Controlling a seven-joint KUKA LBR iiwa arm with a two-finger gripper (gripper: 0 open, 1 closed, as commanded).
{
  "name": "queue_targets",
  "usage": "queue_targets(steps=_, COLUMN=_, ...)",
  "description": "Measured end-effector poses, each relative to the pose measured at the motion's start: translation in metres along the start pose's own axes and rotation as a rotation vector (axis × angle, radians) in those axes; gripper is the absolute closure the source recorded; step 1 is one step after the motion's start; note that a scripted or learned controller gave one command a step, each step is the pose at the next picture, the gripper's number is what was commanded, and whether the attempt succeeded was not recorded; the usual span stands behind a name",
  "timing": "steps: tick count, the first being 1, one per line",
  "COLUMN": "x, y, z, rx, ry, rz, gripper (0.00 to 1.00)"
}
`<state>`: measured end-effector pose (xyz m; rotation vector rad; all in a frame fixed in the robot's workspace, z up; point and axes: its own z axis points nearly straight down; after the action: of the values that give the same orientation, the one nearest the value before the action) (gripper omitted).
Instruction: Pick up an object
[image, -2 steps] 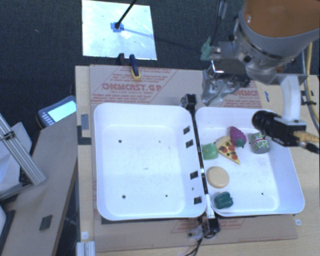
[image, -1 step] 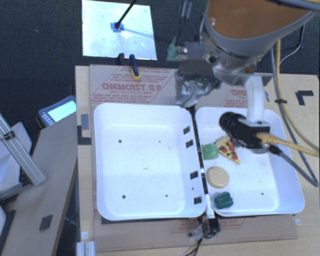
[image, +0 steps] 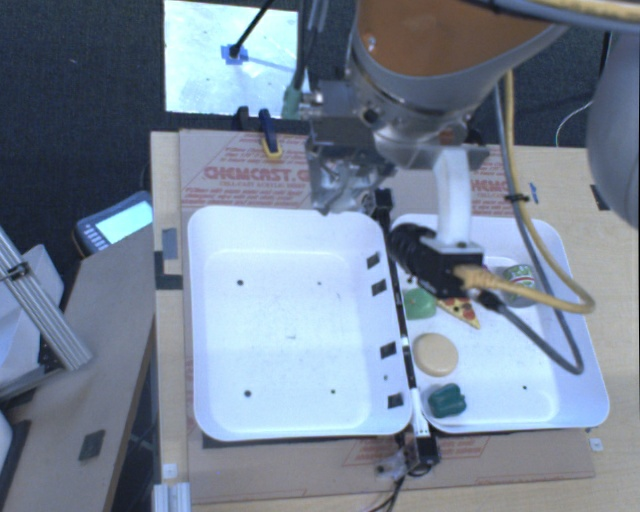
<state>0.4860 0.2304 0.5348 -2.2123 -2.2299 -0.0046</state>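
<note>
The likeliest pick is the tan disc (image: 436, 353), lying flat in the right bin (image: 590, 385), well nearer the camera than the tool (image: 345, 192) and on the arm's side of it, just past the divide between the bins. A dark green block (image: 445, 400) sits beyond the disc from the tool, near the bin's front corner. A pale green piece (image: 418, 300) and a slice (image: 464, 312) lie between the disc and the tool, close together, and I cannot tell if they touch. A can (image: 517, 275) with a green label lies further toward the arm's side, partly hidden. The left bin (image: 290, 320), which spreads nearer the camera from the tool and away from the arm's side, has nothing to take. The tool hangs over the far rim of that bin, near the divide, well apart from every object. Whether it is apart or together I cannot tell, and nothing can be seen in it. To do the step well, I judge it should cross the divide, centre over the disc or the block, which stand apart from their neighbours, then descend straight. The disc is low and flat, so a shallow grasp may slip; the block looks easier. The arm (image: 440, 40) leans in steeply over the counter (image: 160, 170), wrist pointing down.
</note>
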Motion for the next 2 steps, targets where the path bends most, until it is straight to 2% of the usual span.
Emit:
queue_targets(steps=1, x=-0.002, y=0.0, z=0.0, rx=0.0, ry=-0.001, rz=0.004, gripper=0.0)
queue_targets(steps=2, x=-0.002, y=0.001, z=-0.012, rx=-0.002, ry=0.001, rz=0.002, gripper=1.0)
